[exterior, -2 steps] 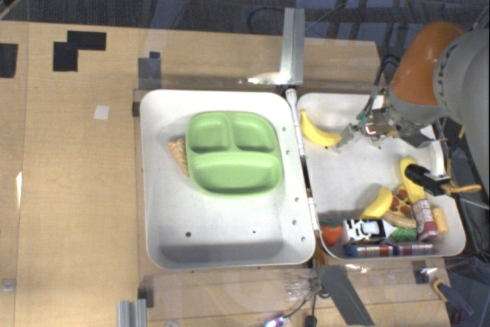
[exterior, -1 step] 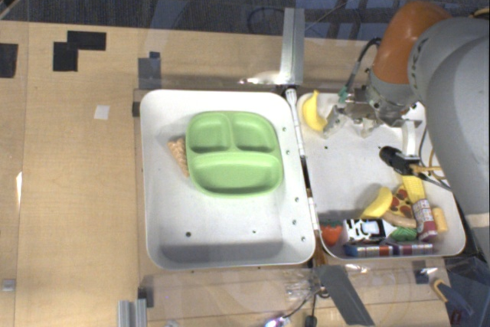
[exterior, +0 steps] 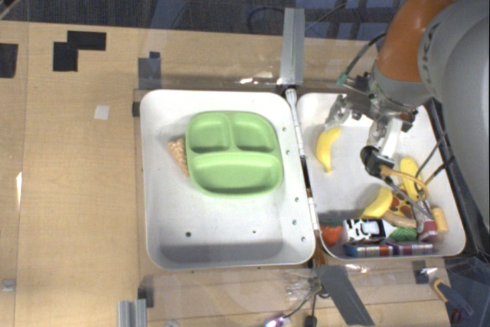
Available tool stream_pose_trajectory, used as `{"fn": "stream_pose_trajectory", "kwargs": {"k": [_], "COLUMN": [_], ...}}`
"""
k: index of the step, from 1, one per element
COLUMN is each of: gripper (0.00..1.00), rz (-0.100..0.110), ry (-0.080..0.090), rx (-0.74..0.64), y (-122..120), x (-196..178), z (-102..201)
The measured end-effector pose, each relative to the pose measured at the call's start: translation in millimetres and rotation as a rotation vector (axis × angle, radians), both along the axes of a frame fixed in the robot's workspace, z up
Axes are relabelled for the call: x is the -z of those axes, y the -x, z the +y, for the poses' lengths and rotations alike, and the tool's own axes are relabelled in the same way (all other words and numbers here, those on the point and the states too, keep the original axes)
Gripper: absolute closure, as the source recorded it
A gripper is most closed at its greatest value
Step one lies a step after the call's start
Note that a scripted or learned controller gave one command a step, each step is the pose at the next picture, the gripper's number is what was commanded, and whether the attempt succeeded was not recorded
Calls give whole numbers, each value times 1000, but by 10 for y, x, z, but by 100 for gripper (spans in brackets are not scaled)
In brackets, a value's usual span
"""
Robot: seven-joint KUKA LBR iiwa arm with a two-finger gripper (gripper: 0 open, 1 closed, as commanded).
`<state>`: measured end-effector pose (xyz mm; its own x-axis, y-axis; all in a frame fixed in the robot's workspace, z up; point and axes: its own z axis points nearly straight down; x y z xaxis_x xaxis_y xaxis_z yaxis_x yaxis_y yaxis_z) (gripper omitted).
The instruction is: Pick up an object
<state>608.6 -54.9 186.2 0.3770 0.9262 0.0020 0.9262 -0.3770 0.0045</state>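
Note:
In the right bin point(exterior: 337, 203), a yellow banana point(exterior: 328, 148) lies near the left wall. My gripper point(exterior: 354, 136) hangs just right of it, above the bin's back half, open, with nothing between its fingers. One finger point(exterior: 336, 114) stands above the banana's top end. The other finger point(exterior: 380, 140) points toward a second yellow banana-like piece point(exterior: 409, 168). A third yellow piece point(exterior: 379, 203) lies lower down, near the front pile.
The right bin's front corner holds a pile: a black-and-white item point(exterior: 366, 228), a red item point(exterior: 331, 233) and coloured markers point(exterior: 383, 249). In the left bin point(exterior: 230, 241), a green divided plate point(exterior: 232, 152) covers part of a tan object point(exterior: 178, 155). A metal divider point(exterior: 291, 50) stands behind the bins.

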Motion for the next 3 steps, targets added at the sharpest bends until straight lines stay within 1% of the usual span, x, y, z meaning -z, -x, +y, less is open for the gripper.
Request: {"fn": "stream_pose_trajectory", "kwargs": {"k": [1, 2, 3], "gripper": [0, 100, 100], "rz": [0, -3, -2], "ry": [1, 0, 1], "rx": [-147, -150, -186], "y": [-31, -47, -616], "x": [931, 818, -95], "z": [-277, -267, 169]}}
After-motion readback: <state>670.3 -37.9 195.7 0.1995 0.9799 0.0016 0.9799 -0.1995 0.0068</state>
